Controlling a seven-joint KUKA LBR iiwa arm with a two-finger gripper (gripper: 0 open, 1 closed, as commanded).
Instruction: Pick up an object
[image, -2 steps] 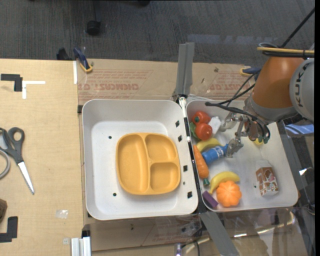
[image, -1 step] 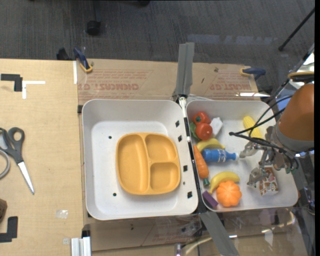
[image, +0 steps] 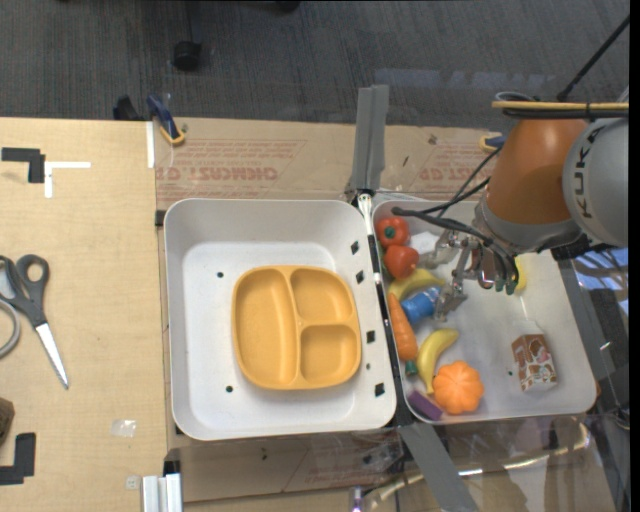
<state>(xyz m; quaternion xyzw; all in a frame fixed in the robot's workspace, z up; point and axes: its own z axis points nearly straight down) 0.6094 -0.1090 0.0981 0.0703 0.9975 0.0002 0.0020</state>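
We judge this the approach step: the claw hangs low in the right bin, over the toy food along its left wall, and we see nothing between its fingers. Whether it is open or closed we cannot tell. Taking the orange pumpkin as landmark, a banana touches it on the upper left, a carrot lies further left against the wall, a blue piece sits above near the claw, and a brown carton lies apart to the right. Next we would pick one target and descend squarely. The left wall crowds the pile; the floor around the carton gives freer room. The left bin holds a yellow tray.
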